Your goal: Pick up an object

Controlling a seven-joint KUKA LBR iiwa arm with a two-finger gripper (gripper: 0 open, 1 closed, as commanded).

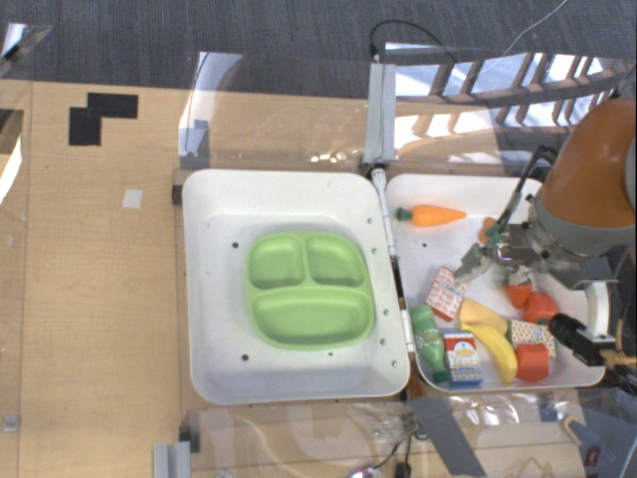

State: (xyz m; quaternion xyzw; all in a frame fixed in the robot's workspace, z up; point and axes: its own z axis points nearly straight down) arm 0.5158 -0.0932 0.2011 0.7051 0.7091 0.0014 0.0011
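Gripper (485,258) is seen low over the right bin (468,195), fingers spread apart, nothing held between them. A patterned packet (444,293) lies just beside the near fingertip; it is judged the likely target. A banana (490,333), red blocks (530,302), a green bottle (428,339) and a small carton (461,356) are crowded close by. A carrot (433,215) lies apart, toward the back. A green divided tray (309,289) is set in the left bin (214,297).

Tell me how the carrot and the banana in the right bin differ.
The carrot is orange with a green tip; the banana is yellow. The carrot lies level near the bin's far wall, apart from other items; the banana lies aslant among crowded items nearer the front. Both are toy foods.
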